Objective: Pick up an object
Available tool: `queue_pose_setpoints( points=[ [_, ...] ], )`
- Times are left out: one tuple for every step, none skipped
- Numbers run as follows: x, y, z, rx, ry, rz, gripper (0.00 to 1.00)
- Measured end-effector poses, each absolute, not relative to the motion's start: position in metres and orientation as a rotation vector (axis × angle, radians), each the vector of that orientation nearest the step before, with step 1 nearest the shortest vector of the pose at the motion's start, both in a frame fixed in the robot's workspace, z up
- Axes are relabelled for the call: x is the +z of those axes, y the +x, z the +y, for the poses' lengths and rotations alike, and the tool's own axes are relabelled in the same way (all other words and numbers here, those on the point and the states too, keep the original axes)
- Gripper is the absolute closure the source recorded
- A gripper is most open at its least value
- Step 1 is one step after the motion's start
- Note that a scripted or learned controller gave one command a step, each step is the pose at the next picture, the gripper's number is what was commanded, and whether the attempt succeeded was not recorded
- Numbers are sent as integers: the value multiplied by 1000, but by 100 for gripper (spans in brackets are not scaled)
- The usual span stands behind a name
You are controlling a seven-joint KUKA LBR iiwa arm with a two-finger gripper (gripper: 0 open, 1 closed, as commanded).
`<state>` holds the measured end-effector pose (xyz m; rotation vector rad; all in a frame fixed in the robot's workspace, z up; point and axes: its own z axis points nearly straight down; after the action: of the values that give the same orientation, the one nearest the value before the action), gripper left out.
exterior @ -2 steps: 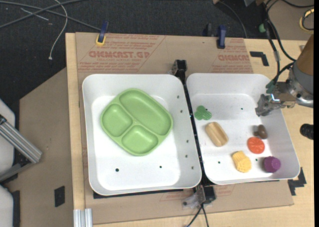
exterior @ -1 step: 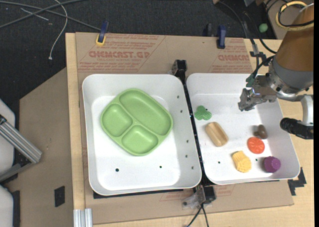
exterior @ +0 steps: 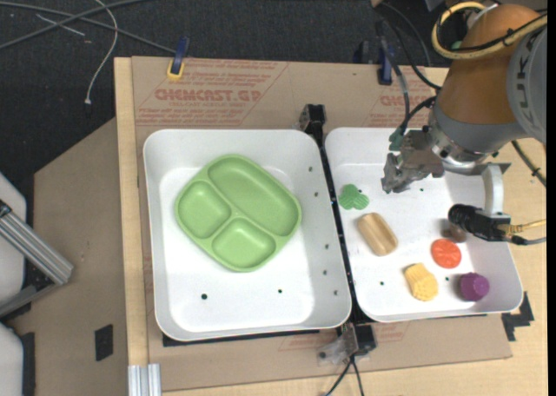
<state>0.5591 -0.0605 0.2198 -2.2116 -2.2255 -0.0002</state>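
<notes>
In the right bin (exterior: 373,147) lie a small green piece (exterior: 353,198), a tan bread-like piece (exterior: 377,234), a yellow corn-like piece (exterior: 421,282), a red-orange round piece (exterior: 446,254) and a purple piece (exterior: 473,286). A dark brown piece (exterior: 453,230) sits at the bin's right side, partly hidden by a black fitting. My gripper (exterior: 396,179) hangs over the upper middle of the right bin, to the right of and slightly above the green piece. Nothing shows between its fingertips.
The left bin (exterior: 174,299) holds a green three-compartment plate (exterior: 238,211). A black divider clamp (exterior: 312,116) sits between the bins at the back. Blue clips (exterior: 179,56) pin the cardboard underlay. Cables run off the bench at the top left.
</notes>
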Motion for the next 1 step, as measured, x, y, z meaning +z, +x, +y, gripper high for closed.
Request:
queue_pose_setpoints(
  points=[
    [227,558,-15,-3,-2213,-2227,100]
  ],
)
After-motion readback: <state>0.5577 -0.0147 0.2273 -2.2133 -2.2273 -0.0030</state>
